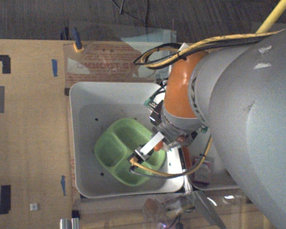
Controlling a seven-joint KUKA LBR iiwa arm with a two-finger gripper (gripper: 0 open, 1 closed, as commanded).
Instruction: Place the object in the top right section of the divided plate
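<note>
Reaching in from the right, the grey KUKA arm with the orange wrist band point(181, 92) covers most of the right half of the view and hangs over the shallow white plastic bin point(81, 128). Its two-finger gripper point(135, 160) sits low over the light green divided plastic plate point(115, 144), near the plate's right-hand edge. Whether the gripper is clenched or released cannot be told; the tip is small and partly masked by the yellowish cable point(155, 173) looping under it. A small orange object point(158, 147) shows just beside the white gripper body, over the plate's right side; whether it is gripped, resting on the plate, or part of the tool cannot be told.

Plate lies tilted in the bin's middle, three compartments visible, left and upper lobes bare. Plate's left edge stands apart from the bin's left wall, with open white floor between them; open floor too along the bin's upper wall. Plate's lower edge comes near the bin's lower wall, little room there. Right side of the bin is crowded by the arm and cables.

Left of the bin, tan wooden bench surface point(28, 128) with black corner marks point(1, 63) and bits of blue tape point(54, 67). Clear sheet point(114, 56) lies above the bin's upper edge.
</note>
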